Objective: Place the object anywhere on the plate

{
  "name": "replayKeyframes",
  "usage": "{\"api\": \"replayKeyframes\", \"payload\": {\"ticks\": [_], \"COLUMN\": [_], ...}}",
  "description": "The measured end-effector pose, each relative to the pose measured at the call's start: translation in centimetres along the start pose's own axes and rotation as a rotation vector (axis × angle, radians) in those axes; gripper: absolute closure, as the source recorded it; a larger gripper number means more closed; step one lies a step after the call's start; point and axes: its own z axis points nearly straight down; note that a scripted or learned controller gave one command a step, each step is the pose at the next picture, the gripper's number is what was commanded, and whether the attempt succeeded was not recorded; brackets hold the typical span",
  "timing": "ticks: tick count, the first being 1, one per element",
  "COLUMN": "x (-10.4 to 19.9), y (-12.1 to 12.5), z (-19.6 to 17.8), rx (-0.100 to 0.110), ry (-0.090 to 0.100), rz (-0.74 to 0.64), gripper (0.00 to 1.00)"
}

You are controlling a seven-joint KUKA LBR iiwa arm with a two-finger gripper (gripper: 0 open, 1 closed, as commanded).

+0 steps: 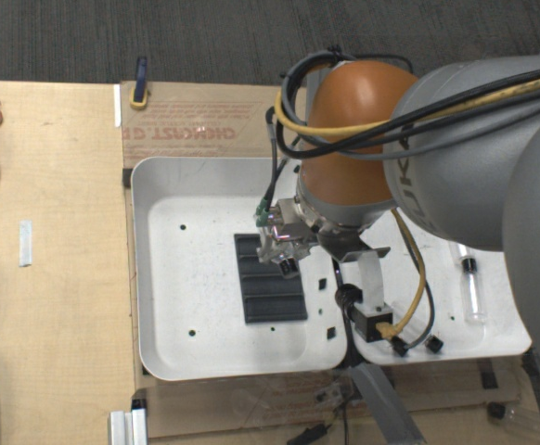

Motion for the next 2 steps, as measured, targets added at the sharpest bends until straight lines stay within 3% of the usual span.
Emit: {"api": "replayKeyframes", "payload": {"ticks": [1, 2], "x": [0.7, 6.2], "y": [2.0, 3.3], "z": [-1.8, -6.6], "rx": [-0.003, -0.004], "ry": [-0.001, -0.002], "rz": [-0.409, -0.541], "gripper": [1.0, 1.0]}}
